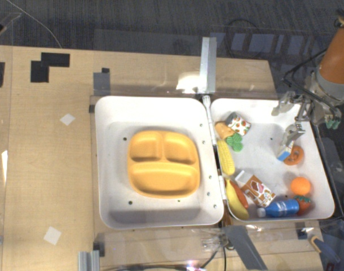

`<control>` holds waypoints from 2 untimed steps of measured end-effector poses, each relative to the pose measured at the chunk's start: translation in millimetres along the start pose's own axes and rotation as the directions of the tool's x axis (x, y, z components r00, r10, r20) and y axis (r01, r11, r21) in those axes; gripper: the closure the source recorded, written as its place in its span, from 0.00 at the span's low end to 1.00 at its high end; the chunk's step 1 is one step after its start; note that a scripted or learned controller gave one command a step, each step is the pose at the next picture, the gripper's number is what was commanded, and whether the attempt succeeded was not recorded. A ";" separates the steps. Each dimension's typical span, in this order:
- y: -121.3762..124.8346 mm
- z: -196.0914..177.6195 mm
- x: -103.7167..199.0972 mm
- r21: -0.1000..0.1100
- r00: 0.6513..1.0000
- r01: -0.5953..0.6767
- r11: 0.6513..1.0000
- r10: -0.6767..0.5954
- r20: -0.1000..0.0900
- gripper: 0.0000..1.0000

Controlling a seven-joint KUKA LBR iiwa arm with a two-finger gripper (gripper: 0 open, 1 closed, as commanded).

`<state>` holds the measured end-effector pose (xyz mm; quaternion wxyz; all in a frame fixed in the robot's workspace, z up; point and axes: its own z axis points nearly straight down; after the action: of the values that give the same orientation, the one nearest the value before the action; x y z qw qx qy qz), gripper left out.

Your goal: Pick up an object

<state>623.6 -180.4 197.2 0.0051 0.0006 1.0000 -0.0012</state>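
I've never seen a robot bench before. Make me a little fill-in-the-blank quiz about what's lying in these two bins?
1. The yellow divided tray lies in the ___ bin of the camera view.
2. The corn cob lies along the right bin's ___ wall.
3. The arm's tool hangs above the ___ bin.
4. The bottle lying near the right bin's front edge is mostly ___ in colour.

Missing words: left; left; right; blue

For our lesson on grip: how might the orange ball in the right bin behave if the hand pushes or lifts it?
The orange ball looks round and smooth, so a push would probably send it rolling. It may slip from the hand unless gripped squarely. It sits close to the blue bottle, which might stop it.
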 end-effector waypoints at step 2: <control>138.5 8.5 -18.3 -0.006 0.982 -0.187 0.982 0.187 0.001 0.00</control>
<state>642.1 -41.9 188.5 0.0061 0.0946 0.9955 0.0020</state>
